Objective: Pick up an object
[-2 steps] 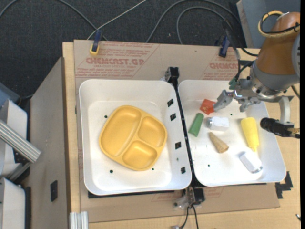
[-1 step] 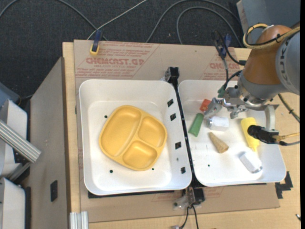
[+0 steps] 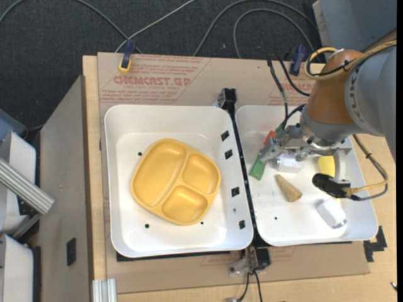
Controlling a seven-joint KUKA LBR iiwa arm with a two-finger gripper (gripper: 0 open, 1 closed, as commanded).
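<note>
The claw (image 3: 283, 158) hangs low in the right bin (image 3: 365, 228) beside a green block (image 3: 257, 169); whether it is apart or together, I cannot tell.

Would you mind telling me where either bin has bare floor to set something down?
Left bin: bare strips ring the yellow tray, widest along its near edge. Right bin: bare at the near-left corner, below the green piece and cone. It is crowded around the pincer, banana and white cylinder.
</note>
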